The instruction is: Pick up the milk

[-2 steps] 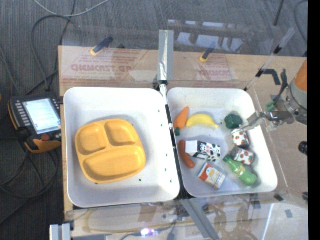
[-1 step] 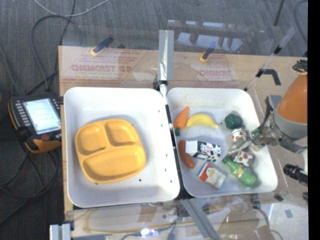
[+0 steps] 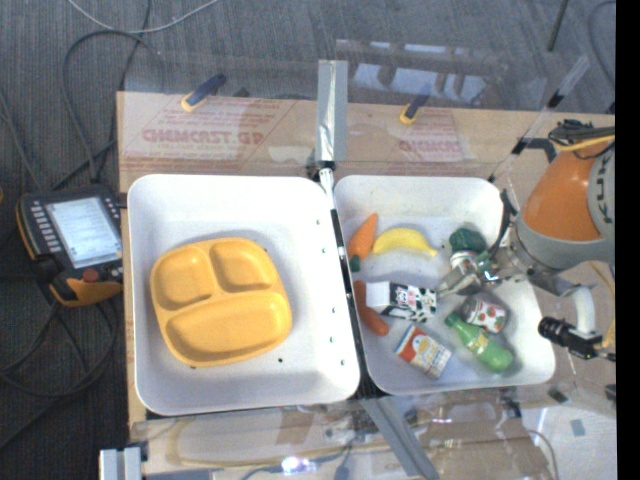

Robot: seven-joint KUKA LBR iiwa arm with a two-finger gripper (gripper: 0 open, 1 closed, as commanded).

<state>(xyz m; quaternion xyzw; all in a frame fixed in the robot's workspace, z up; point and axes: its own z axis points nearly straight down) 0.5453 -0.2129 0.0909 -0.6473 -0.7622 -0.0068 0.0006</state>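
The milk (image 3: pixel 402 298) is a small white carton with black cow patches. It lies on its side near the left middle of the right bin (image 3: pixel 430 183). My gripper (image 3: pixel 462 270) hangs low over the bin just right of the carton's end, with the grey arm and its orange band (image 3: pixel 560 203) coming in from the right. The metal tip is close to the carton, and nothing is visibly lifted.
Around the milk lie a carrot (image 3: pixel 363 235), a banana (image 3: pixel 404 241), a dark green item (image 3: pixel 466 239), a small can (image 3: pixel 488 313), a green bottle (image 3: pixel 481 343), a colourful box (image 3: pixel 423 352) and a red piece (image 3: pixel 373 320). The left bin (image 3: pixel 200 193) holds a yellow divided plate (image 3: pixel 220 300).
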